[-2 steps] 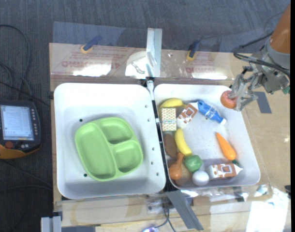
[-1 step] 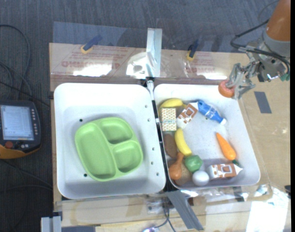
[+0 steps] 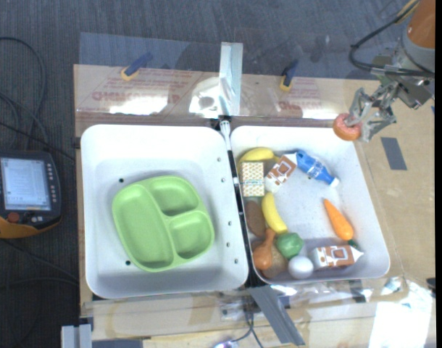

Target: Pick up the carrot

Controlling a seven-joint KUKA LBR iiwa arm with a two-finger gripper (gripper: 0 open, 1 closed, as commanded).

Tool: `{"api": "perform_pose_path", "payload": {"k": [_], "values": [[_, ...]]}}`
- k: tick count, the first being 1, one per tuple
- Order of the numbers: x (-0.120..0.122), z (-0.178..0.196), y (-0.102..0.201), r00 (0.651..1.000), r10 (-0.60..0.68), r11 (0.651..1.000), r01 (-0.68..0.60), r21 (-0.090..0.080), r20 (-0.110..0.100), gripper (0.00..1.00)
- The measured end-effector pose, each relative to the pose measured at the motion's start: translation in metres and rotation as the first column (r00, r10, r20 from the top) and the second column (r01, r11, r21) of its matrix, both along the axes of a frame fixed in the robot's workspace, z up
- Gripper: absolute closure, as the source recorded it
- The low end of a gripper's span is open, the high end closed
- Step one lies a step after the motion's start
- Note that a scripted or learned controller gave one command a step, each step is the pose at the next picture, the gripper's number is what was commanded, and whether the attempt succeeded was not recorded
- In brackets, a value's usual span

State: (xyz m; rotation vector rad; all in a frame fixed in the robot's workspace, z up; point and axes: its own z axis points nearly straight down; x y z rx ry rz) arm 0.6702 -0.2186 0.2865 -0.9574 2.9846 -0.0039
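The carrot (image 3: pixel 338 220), orange and tapered, lies at a slant in the right bin (image 3: pixel 373 216), near its right wall. My gripper (image 3: pixel 360 122) hovers over that bin's far right corner, well beyond the carrot. A small round orange-red fruit (image 3: pixel 345 127) sits between its fingertips, above the bin's rim.
The right bin also holds two bananas (image 3: pixel 274 212), a cracker box (image 3: pixel 252 178), a small carton (image 3: pixel 281 171), a blue bottle (image 3: pixel 313 167), a green pepper (image 3: pixel 288 243), a white egg (image 3: pixel 301 267) and another carton (image 3: pixel 333 256). A green divided plate (image 3: pixel 163 220) lies in the left bin (image 3: pixel 98 158).
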Motion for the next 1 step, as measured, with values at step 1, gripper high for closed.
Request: {"api": "perform_pose_path", "payload": {"k": [1], "values": [[-0.0364,-0.0005,-0.0036,0.944,0.329,0.944,-0.329,0.000,-0.004,1.00]]}}
